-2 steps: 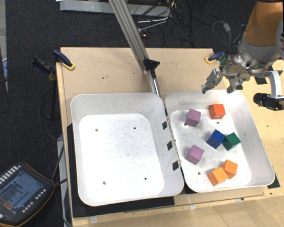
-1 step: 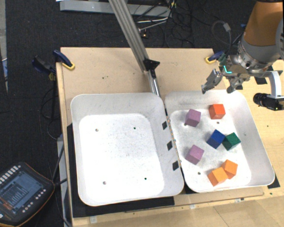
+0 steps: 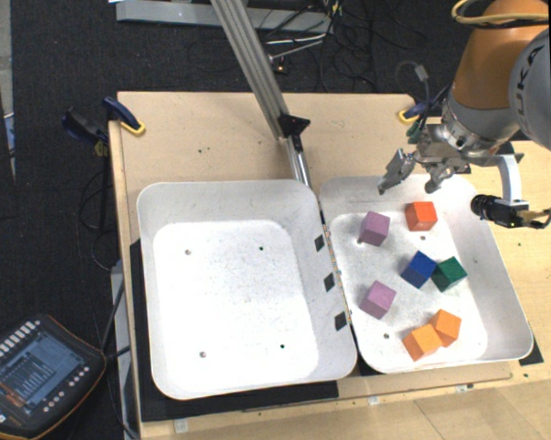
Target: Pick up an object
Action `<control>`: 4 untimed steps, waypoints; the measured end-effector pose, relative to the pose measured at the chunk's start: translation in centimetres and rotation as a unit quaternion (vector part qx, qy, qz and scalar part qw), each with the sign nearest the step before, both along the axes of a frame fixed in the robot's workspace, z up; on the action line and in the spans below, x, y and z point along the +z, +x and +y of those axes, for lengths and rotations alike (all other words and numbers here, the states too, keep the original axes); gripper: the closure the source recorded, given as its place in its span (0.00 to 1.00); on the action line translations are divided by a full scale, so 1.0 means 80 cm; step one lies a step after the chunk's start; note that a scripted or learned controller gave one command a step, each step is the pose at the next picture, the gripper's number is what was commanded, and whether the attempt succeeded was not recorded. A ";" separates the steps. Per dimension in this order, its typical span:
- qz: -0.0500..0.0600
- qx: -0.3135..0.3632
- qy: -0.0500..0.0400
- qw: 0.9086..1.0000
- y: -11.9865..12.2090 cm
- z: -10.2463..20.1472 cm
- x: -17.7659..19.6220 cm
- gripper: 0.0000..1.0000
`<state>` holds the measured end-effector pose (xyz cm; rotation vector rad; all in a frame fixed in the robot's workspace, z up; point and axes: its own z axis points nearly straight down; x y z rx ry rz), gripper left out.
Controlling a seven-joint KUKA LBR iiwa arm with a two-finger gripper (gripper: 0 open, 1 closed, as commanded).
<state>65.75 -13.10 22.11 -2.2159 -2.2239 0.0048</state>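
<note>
The right bin (image 3: 481,237) holds several small cubes. A purple cube (image 3: 374,228) and an orange cube (image 3: 421,215) lie near its far end. A blue cube (image 3: 420,268) touches a green cube (image 3: 450,272) in the middle. A second purple cube (image 3: 380,298) lies nearer the front, and two orange cubes (image 3: 420,341) (image 3: 447,326) sit together at the front. My gripper (image 3: 412,176) hangs over the bin's far edge, just behind the orange cube. Its fingers are spread open with nothing between them.
The left bin (image 3: 228,280) stands beside the right one, their rims meeting at the centre. A slanted metal pole (image 3: 260,69) ends near the bins' far junction. Clamps (image 3: 116,112) mark the bench's far corners. A teach pendant (image 3: 32,376) lies off the bench at lower left.
</note>
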 end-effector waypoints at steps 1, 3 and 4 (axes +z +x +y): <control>0.001 -0.002 0.000 1.000 0.001 0.000 -0.081 0.00; -0.003 -0.002 0.000 1.000 -0.001 -0.002 -0.118 1.00; -0.005 -0.002 -0.001 1.000 -0.008 -0.010 -0.046 1.00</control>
